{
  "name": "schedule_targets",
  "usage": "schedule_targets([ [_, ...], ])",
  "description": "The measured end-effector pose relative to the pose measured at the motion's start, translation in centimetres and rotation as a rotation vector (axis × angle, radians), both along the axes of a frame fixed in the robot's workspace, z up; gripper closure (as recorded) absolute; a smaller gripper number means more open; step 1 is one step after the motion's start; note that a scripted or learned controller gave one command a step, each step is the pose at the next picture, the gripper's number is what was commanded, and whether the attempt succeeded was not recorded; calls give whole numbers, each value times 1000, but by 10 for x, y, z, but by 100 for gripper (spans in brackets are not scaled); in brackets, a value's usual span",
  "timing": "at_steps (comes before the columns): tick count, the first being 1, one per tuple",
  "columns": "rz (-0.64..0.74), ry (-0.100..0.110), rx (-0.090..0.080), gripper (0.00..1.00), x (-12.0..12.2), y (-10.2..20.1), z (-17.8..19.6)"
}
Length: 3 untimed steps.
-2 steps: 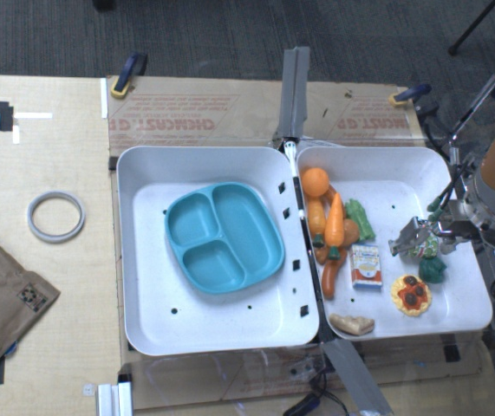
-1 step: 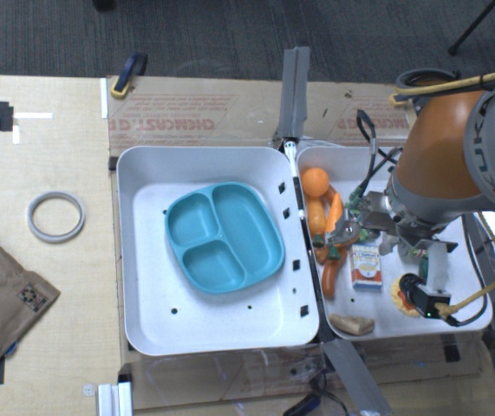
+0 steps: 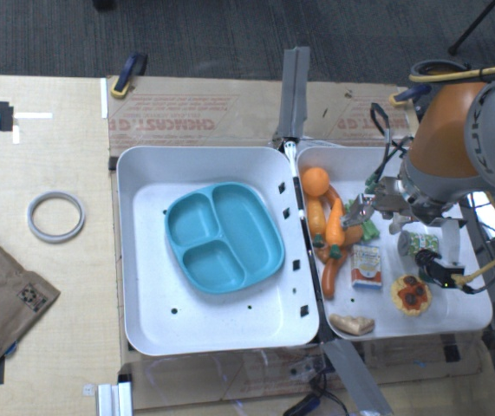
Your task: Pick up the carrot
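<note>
The carrot (image 3: 335, 222) lies lengthwise along the left side of the right bin (image 3: 455, 323), its thin tip pointing to the far side and a green stub at its near end. It rests among other play food, against a yellow-orange piece (image 3: 316, 217) on its left. My gripper (image 3: 360, 209) is low in the right bin, just right of the carrot's middle and close to touching it. The grey arm with its orange band (image 3: 445, 137) reaches in from the right above it. Nothing visibly hangs from the gripper.
The right bin also holds an orange (image 3: 315, 182), a red sausage (image 3: 329, 276), a juice carton (image 3: 367, 265), a small pizza (image 3: 411, 294), a bread piece (image 3: 352, 324) and a green item (image 3: 426, 243). The left bin (image 3: 143, 258) holds a blue divided plate (image 3: 225, 237).
</note>
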<state>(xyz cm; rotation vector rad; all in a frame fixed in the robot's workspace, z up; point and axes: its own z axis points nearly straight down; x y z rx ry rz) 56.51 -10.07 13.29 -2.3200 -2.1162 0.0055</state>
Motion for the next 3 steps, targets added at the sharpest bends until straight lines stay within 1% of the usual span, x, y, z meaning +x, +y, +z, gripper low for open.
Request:
schedule_targets([
  [1, 184, -27, -2, 0, 20, 8, -28],
  [2, -108, -30, -4, 0, -43, -4, -31],
  [3, 17, -32, -4, 0, -36, 5, -30],
])
